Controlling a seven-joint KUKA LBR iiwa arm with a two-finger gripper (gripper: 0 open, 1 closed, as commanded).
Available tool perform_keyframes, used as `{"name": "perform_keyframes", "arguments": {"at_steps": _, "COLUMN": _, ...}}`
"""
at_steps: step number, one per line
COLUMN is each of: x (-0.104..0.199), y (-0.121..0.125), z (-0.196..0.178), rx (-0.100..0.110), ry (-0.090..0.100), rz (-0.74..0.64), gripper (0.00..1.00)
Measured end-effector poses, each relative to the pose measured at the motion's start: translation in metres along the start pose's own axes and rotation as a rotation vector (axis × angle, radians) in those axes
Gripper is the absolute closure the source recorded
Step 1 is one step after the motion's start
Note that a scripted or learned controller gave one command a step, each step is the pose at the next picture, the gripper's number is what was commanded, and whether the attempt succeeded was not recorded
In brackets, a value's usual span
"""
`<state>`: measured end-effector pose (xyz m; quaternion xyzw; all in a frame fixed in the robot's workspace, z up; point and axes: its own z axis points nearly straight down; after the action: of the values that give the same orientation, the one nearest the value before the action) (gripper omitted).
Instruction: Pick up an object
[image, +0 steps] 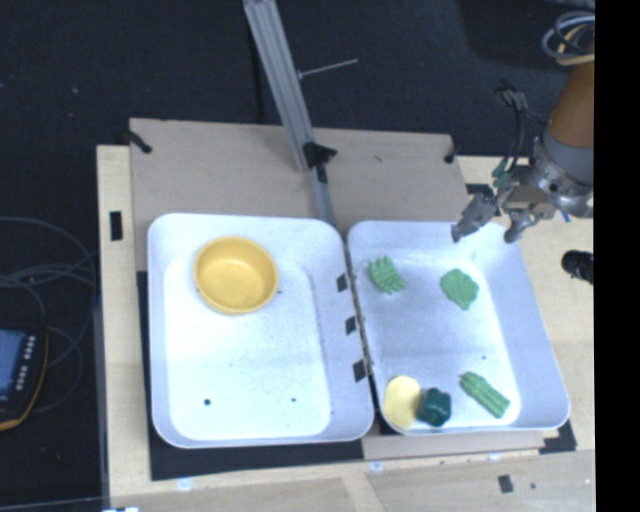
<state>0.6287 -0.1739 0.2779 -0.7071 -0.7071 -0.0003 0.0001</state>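
The right bin (520, 300) holds several small objects: a green ridged piece (385, 275) at the upper left, a green lump (460, 288) at the upper right, a green ridged block (485, 393) at the lower right, a pale yellow round piece (402, 400) and a dark teal piece (434, 407) at the front edge. My gripper (490, 228) hangs above the bin's far right corner, open, with its two fingers spread and nothing between them. It is up and to the right of the green lump.
The left bin (180, 400) holds a yellow bowl (236, 274) in its upper left part. A grey metal post (285, 85) rises behind the seam between the bins. Black clips sit along the divider (352, 325).
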Motion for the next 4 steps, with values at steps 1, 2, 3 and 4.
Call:
{"name": "perform_keyframes", "arguments": {"at_steps": 1, "x": -0.008, "y": 0.006, "z": 0.050, "rx": 0.004, "ry": -0.001, "rz": 0.001, "gripper": 0.00}}
{"name": "perform_keyframes", "arguments": {"at_steps": 2, "x": -0.003, "y": 0.005, "z": 0.111, "rx": 0.005, "ry": -0.001, "rz": 0.001, "gripper": 0.00}}
{"name": "perform_keyframes", "arguments": {"at_steps": 3, "x": -0.004, "y": 0.009, "z": 0.172, "rx": 0.005, "ry": -0.001, "rz": 0.001, "gripper": 0.00}}
{"name": "perform_keyframes", "arguments": {"at_steps": 4, "x": -0.005, "y": 0.011, "z": 0.158, "rx": -0.002, "ry": -0.001, "rz": 0.000, "gripper": 1.00}}
